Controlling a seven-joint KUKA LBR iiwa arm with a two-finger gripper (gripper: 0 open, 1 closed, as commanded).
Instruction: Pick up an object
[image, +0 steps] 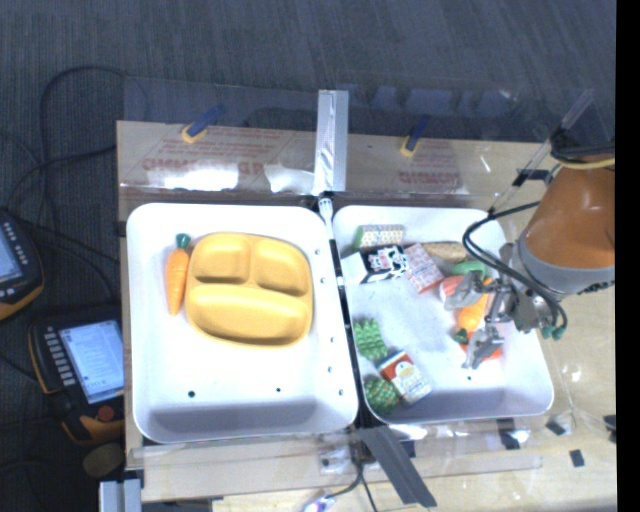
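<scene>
Fingers (473, 360) of the gripper (484, 354) are standing slightly parted over the right bin (540, 400), and we are seeing nothing between them but white floor. We are watching the tips hang just below a small orange toy (469, 319), which is lying near the bin's right side, beside a reddish piece (452, 288). We are judging the toy to be light, hard plastic, smooth and likely to skid or roll if nudged off-centre. We are expecting the surest hold across its narrow middle, fingers straddling it squarely. Farther left, a red-and-white carton (405, 376) is lying among green pieces (368, 340).
</scene>
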